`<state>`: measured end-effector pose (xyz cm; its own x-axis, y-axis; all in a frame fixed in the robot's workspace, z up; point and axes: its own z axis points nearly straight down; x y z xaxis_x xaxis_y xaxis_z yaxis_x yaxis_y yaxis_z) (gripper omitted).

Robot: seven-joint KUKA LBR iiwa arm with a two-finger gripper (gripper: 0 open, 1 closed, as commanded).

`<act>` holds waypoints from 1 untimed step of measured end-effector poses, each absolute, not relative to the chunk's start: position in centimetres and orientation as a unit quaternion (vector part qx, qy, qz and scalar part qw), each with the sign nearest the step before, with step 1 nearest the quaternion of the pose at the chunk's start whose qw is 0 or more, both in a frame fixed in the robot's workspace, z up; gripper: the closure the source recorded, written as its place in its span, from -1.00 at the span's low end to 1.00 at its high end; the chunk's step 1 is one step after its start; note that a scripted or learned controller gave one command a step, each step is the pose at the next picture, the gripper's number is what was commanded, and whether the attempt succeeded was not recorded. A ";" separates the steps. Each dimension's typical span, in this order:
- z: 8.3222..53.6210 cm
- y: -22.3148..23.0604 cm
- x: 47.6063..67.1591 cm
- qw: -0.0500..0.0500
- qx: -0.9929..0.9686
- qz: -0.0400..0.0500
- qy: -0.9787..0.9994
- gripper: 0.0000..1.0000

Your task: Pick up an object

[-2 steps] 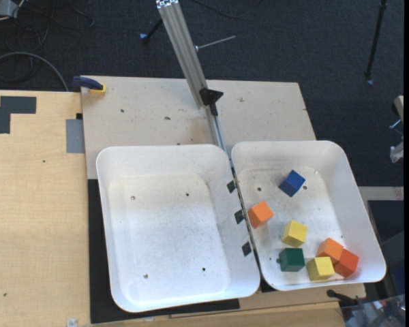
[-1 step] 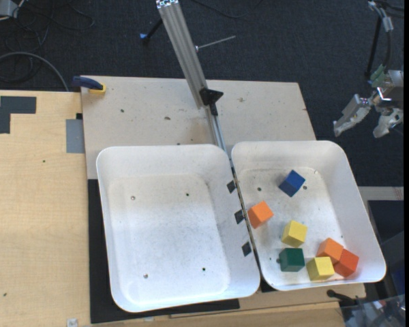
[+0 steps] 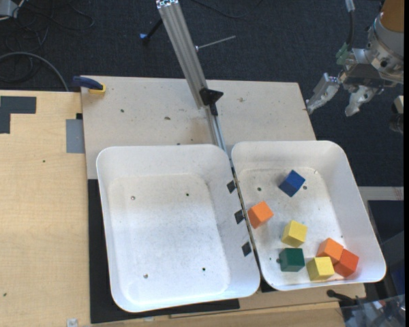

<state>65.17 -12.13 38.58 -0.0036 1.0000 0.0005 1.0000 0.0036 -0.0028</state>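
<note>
White walls crowd the orange, red and yellow cubes (image 3: 330, 257) at the right bin's (image 3: 358, 182) lower right corner, so a descent there risks a wall strike. The blue cube (image 3: 292, 182) sits freer, mid-bin. Claw (image 3: 342, 99), fingers apart and empty, hovers at upper right.

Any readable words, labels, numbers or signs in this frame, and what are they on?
None can be read.
The blocks, such as the blue block and the green block, show plain faces.
The two white bins bear only specks.
The slanted metal rail has a checkered tip, without letters.
</note>
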 end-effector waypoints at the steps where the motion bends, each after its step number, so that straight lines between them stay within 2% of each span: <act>1: 39.6 -9.7 65.3 0.000 -0.706 0.000 -0.708 -1.00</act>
